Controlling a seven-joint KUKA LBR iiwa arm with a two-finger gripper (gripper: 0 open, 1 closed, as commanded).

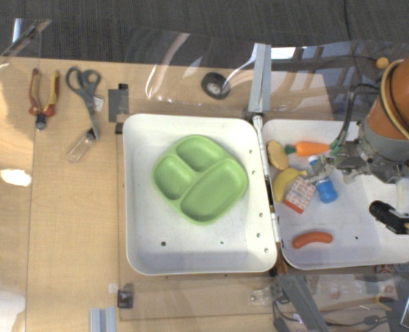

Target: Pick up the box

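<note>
Hovering right by the box (pixel 300 196), the gripper (pixel 324 168) can't be read as released or clenched; box lies flat, long axis running diagonally.

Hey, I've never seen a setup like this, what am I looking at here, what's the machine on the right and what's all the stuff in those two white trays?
This is one camera fixed above a wooden bench, looking down at a slant. The grey and orange shape on the right is a robot arm reaching in; its two-finger gripper is low over the right white bin.

That bin contains a small red-and-white patterned box, which the arm is meant to pick up, plus a yellow banana, an orange carrot, a blue cylinder, a red sausage and a tan potato-like piece.

The left white bin contains a green divided plate.

Red-handled pliers, grey scissors and a tape roll lie on the bench. Whether the gripper holds anything is unclear.
</note>
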